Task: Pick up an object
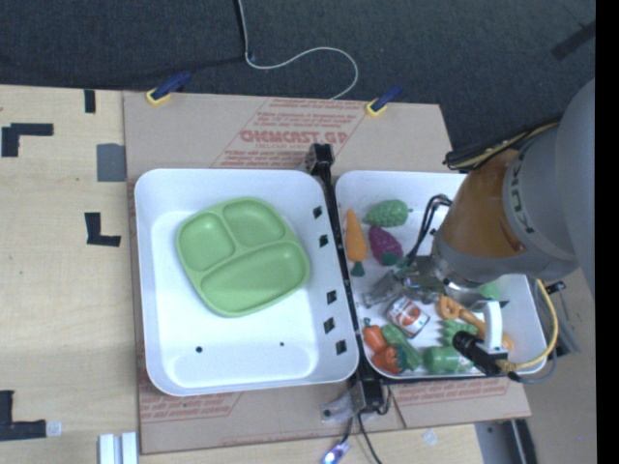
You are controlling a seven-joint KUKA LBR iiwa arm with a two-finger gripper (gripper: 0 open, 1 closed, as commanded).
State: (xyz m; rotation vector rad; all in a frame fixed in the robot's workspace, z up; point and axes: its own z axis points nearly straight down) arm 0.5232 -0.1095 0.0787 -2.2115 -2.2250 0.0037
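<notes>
So gripper (401, 283) is low in right bin (522, 187) amid toy veg, nr the red-white can (408, 316); grip state can't tell. Nothing lifted yet, pick pending.

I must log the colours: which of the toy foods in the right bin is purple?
The purple toy, in the bin's upper left part, just below the green leafy toy and right of the orange carrot.

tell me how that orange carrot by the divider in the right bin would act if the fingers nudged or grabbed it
The carrot looks like a small moulded plastic toy, so probably stiff and light. Its tapered, rounded body would likely roll or pivot when nudged. Its smooth surface may slip from a pinch, and it lies close to the bin wall, which could crowd a grasp.
</notes>
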